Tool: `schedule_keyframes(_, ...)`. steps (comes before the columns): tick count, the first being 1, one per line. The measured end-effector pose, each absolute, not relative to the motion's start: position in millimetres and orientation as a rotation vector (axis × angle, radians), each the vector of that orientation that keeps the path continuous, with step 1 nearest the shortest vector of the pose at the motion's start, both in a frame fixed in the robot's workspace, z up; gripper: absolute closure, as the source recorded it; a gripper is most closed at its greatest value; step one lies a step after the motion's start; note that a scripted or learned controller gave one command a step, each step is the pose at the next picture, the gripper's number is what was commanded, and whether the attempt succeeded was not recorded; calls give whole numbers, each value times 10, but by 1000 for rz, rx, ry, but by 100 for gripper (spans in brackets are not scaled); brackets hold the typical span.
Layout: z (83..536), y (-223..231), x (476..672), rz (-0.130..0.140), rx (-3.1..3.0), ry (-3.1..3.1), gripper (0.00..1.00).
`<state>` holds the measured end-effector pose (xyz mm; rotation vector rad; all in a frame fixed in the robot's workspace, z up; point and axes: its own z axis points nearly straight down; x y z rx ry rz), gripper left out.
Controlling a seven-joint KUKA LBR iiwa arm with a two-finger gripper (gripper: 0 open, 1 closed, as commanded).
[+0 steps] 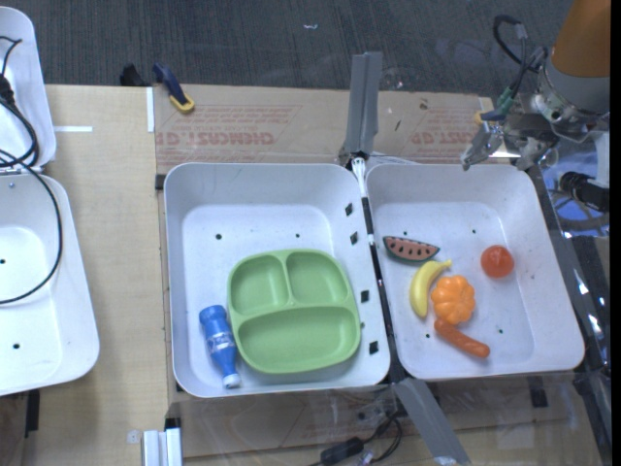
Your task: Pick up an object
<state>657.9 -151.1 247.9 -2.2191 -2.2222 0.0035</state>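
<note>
Two white bins sit side by side on the table. The left bin holds a green plate with three compartments, near the middle and toward the near wall. A blue bottle lies just left of the plate, in the near-left corner, cap end pointing to the near wall.

The right bin holds five items, all grouped in its near half:
- watermelon slice, left of centre, nearest the divider.
- banana, just nearer than the slice, curved, touching the pumpkin's left side.
- orange pumpkin, centre of the group.
- carrot, just nearer than the pumpkin, lying at a slant.
- tomato, apart from the others, right of the pumpkin.

The arm, with its orange band, stands over the far-right corner of the right bin. The hand hangs above the bin's far rim, well apart from all five items. Nothing is seen between its fingers; whether they are spread or closed, cannot tell.

A blue-and-yellow clamp lies on the table's far-left edge. A white unit with a black cable sits at far left.
</note>
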Motion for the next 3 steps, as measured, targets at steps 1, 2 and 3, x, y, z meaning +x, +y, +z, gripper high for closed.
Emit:
schedule_keyframes(1, 1798, -1036, 5541, 5, -2269, -2168, 0)
schedule_keyframes(2, 904, -1012, 5234, 4, -2315, -2119, 0)
schedule_keyframes(3, 988, -1026, 5232, 6, -2320, -2113, 100)
